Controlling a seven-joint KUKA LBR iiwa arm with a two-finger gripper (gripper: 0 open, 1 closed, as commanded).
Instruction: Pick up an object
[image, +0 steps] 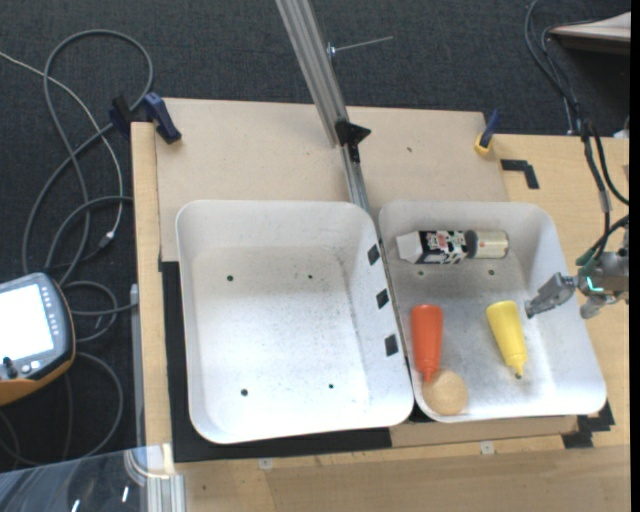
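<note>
Gripper (562, 290) hangs over the right bin's (560, 232) right wall — whether it is parted or closed, I cannot tell, and nothing shows in it. Nearest, just left of it, lies the yellow bottle (508, 335). Further left lies the carrot (427, 338), a round bun (447, 392) touching its end — harder to single out.

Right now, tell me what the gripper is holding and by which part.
Nothing: the gripper hangs at the right bin's edge, apart from the yellow bottle.
</note>
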